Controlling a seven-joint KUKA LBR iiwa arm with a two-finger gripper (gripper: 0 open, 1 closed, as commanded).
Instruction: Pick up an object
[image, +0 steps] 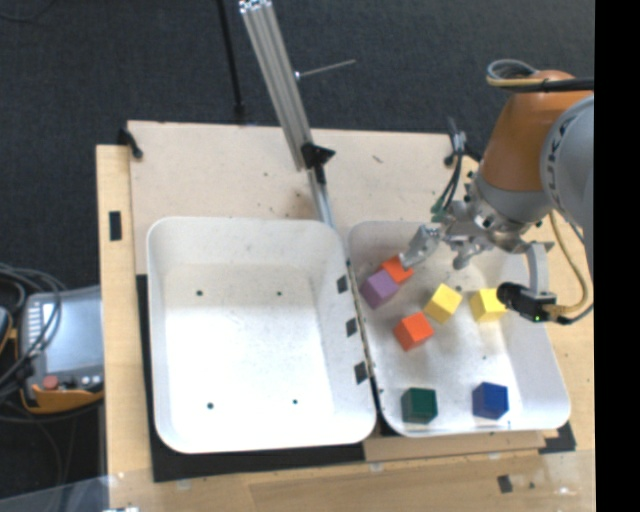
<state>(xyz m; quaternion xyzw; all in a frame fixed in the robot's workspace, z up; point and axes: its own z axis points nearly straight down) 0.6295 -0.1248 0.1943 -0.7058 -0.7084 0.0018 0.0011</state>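
A: Looking down on the surface (230, 170), which bin holds the objects?

B: The right bin (530, 350). It holds a purple cube (378, 289), a small orange block (398, 270) touching it, an orange cube (412, 330), two yellow cubes (444, 301) (487, 304), a green cube (420, 405) and a blue cube (490, 399). The left bin (250, 330) lies just beside it.

A: Where is the gripper (440, 248)?

B: Over the upper part of the right bin, below the arm (530, 130) with its orange band. One finger (420, 243) reaches down toward the small orange block; the other sits near the yellow cubes.

A: Are the fingers grasping anything?

B: They stand spread apart, with nothing visible between them. The small orange block lies at the tip of the left-hand finger, beside the purple cube.
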